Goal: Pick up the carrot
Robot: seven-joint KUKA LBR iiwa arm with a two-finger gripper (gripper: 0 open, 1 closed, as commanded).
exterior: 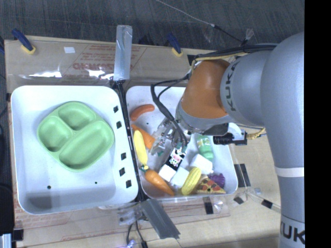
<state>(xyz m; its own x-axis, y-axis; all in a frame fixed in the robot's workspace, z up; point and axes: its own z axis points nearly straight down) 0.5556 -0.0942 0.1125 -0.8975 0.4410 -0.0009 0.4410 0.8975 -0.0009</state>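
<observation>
I'm seeing the gripper [166, 138] hanging low in the right bin [227, 165], just beside the banana [139, 148]. Carrot [158, 182] is lying near the front wall, apart from it (green plate [76, 134] is sitting in the left bin [31, 185]).

One fixed overhead camera, slanted down on both white bins [20, 138].

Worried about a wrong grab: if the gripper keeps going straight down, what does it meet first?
Probably the banana or the small carrot beside it; the gripper hangs just right of both, and depth is unclear.
</observation>
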